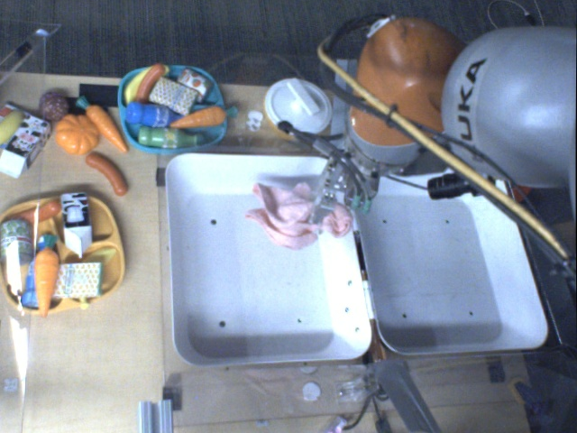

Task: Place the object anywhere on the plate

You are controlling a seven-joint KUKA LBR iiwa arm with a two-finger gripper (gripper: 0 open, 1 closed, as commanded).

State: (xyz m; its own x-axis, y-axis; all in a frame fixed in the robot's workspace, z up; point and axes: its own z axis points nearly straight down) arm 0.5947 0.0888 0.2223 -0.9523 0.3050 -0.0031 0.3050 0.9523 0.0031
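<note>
A crumpled pink soft object [287,213] lies in the left bin [225,305], near its far right corner. My gripper [332,198] hangs over the object's right edge, right by the wall between the two bins, and seems to touch the pink material there. The wrist and its orange band [404,61] rise behind it and hide part of the object's right side. On the bench far to the left rests a yellow plate [106,237] loaded with toy food.
The right bin [451,278] sits beside the left one under the arm. A blue bowl [213,135] of toy food and a round white lid [300,105] stand behind the left bin. Loose toy vegetables [90,133] lie at the back left.
</note>
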